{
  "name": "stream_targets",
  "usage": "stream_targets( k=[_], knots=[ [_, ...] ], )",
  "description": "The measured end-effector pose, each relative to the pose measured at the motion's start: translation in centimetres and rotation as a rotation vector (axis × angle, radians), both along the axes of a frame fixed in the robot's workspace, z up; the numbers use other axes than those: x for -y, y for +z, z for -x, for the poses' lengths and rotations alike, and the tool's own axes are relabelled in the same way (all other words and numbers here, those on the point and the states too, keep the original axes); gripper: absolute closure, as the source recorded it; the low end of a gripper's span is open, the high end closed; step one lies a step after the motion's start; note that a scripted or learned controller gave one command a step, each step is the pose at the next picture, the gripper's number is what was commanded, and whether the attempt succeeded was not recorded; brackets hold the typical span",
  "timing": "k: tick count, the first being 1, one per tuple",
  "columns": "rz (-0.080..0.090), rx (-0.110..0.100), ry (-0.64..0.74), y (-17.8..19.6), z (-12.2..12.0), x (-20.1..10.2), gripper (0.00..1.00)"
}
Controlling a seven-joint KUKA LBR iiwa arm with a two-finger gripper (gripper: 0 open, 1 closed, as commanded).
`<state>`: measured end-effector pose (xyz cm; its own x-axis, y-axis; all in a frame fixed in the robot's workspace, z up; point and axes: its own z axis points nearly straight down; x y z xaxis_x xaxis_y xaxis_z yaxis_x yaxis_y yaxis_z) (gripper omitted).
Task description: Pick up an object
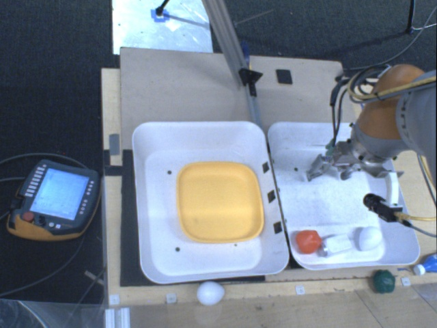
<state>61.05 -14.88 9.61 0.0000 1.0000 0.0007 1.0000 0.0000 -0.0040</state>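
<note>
In the right bin [300,142], my gripper [330,171] hangs over the bin's upper middle, open, with bare white floor between its fingers. Along that bin's front wall lie a red rounded object [308,241], a small white bottle-like piece [335,245] and a white egg-shaped object [369,238], all well below the gripper and apart from it. A square yellow plate [220,201] lies flat in the middle of the left bin [153,183].
A white egg-shaped object [210,292] and a dark green ball [383,281] lie outside the bins on the bench's front edge. A teach pendant [51,198] rests on the floor at the left. A metal pole [229,29] slants across the back.
</note>
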Motion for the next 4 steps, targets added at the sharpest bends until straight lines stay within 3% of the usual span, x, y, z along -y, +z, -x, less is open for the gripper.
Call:
stream_targets(
  k=[1,3,4],
  knots=[
    [0.001,0.006,0.0,1.3,-0.2,0.0,1.0],
    [0.001,0.009,0.001,10.9,-0.9,-0.2,1.0],
    [0.001,0.007,0.001,14.0,-1.0,-0.2,1.0]
  ],
)
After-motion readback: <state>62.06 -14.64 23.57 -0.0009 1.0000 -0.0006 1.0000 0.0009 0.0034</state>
